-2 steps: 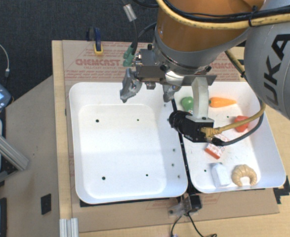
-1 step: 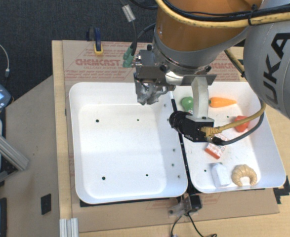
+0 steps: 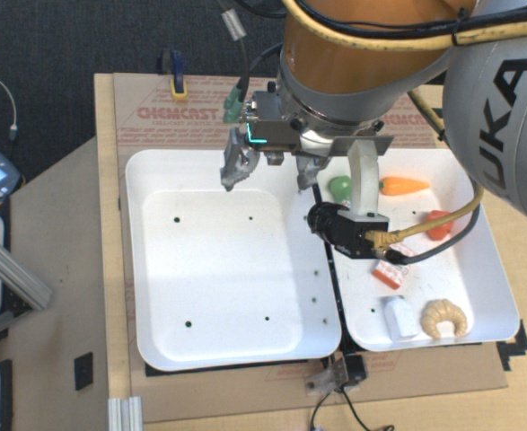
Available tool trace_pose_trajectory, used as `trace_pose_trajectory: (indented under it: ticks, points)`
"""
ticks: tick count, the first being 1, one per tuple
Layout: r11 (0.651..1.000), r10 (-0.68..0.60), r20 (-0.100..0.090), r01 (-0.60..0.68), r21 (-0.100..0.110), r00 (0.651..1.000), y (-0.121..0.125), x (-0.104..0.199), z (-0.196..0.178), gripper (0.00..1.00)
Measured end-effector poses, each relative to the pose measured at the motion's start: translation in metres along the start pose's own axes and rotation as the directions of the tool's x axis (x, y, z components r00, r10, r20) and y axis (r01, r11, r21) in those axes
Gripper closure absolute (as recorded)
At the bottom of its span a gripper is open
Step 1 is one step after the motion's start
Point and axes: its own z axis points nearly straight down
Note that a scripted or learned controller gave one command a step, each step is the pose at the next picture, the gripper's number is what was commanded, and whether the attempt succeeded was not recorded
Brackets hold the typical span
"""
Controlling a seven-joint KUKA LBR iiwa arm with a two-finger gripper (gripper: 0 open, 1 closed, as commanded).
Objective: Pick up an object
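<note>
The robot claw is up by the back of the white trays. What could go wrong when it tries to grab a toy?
The gripper hangs open over the back rim of the left bin, away from the toys, so closing here would likely grab nothing. The green ball is round and sits beside the carrot, so it might roll or get nudged. The yellow cable drapes across the right bin and could snag or drag toys.

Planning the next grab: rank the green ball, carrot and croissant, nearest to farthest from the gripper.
From the gripper:
1. Green ball, just right of it, right bin's top.
2. Carrot, farther right along the top.
3. Croissant, bottom right corner.
</note>
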Motion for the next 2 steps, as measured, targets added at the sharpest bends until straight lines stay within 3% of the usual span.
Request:
trace_pose_trajectory:
  ticks: [1, 2]
  points:
    - [1.000, -0.002, -0.001, 0.002, -0.003, 1.000, 0.000, 0.001, -0.011, 1.00]
    - [1.000, 0.010, 0.003, -0.010, 0.008, 1.000, -0.004, -0.061, 0.046, 1.00]
